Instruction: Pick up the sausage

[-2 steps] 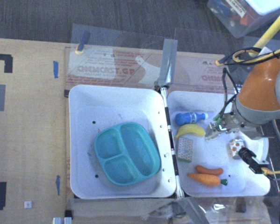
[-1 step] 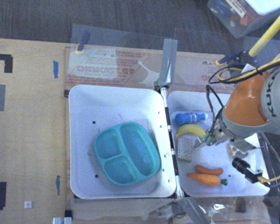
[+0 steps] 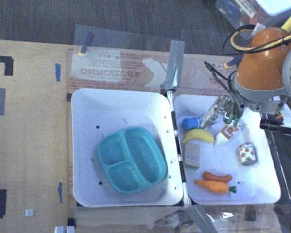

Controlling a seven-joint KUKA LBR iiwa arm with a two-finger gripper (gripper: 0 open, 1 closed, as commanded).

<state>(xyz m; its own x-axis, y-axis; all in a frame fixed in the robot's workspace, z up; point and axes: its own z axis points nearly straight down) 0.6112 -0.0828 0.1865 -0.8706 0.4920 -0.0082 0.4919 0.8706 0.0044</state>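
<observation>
In the right bin, the sausage lies touching the carrot on its near side, so that flank is blocked. Bare floor opens to its right and far side, toward the small printed packet. To its left, the speckled sponge stands near. The claw hangs over the far part, beside the banana and blue ball. The left bin carries a teal divided plate, with open floor around it.

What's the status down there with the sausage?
End effector over the right bin's far side, above the blue ball. Sausage lies untouched near the front, carrot alongside it. Nothing on top of it.
</observation>
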